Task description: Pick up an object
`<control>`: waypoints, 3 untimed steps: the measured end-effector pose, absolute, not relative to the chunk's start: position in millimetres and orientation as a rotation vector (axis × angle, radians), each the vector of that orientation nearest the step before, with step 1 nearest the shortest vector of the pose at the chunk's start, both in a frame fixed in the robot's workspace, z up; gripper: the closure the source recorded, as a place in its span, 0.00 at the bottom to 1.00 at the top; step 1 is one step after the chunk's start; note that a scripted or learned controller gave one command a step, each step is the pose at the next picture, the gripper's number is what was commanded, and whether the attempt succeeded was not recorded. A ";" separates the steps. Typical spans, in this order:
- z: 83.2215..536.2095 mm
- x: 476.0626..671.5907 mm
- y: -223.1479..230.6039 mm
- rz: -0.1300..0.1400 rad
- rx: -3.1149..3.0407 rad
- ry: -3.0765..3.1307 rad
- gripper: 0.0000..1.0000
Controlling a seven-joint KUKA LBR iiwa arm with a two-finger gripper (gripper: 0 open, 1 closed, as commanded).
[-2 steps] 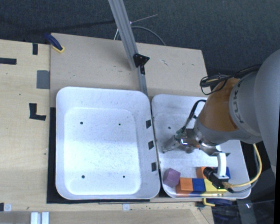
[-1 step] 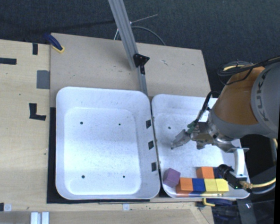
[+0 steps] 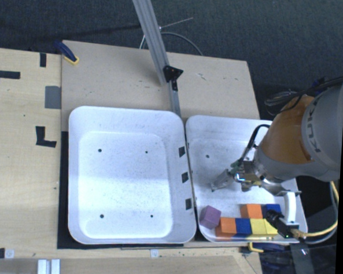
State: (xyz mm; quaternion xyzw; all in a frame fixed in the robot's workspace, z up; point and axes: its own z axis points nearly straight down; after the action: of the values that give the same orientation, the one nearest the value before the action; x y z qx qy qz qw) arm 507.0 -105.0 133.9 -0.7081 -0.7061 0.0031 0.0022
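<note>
Nearest the camera, along the front wall of the right bin [image 3: 202, 129], sits a tight cluster of small blocks: a purple block [image 3: 211, 216] a little apart at the left, then an orange block [image 3: 228, 225], a blue block [image 3: 243, 226] and a yellow block [image 3: 263, 227] in a row, with a second orange block [image 3: 251, 211] just behind them. They look like light, rigid cubes with flat faces, unlikely to deform, though smooth enough to slip from a shallow pinch. The purple block seems the easiest to take, since two opposite side faces stand free of its neighbours; the others touch one another and leave little room for a finger. Further back, the gripper [image 3: 222, 181] hangs over the bare middle of the right bin, nothing between its fingers, which look spread apart and pointing leftward. Beyond and to the left, the left bin [image 3: 80, 119] lies beside it.
</note>
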 end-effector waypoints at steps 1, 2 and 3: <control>194.9 516.6 -22.0 -0.006 -2.212 -2.233 0.00; 191.5 558.7 -50.1 0.000 -2.221 -2.224 0.00; 191.7 553.9 -53.9 0.004 -2.222 -2.221 0.00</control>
State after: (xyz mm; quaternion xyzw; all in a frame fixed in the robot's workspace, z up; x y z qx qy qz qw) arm 553.9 -53.9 191.7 -0.7073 -0.7069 0.0014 0.0002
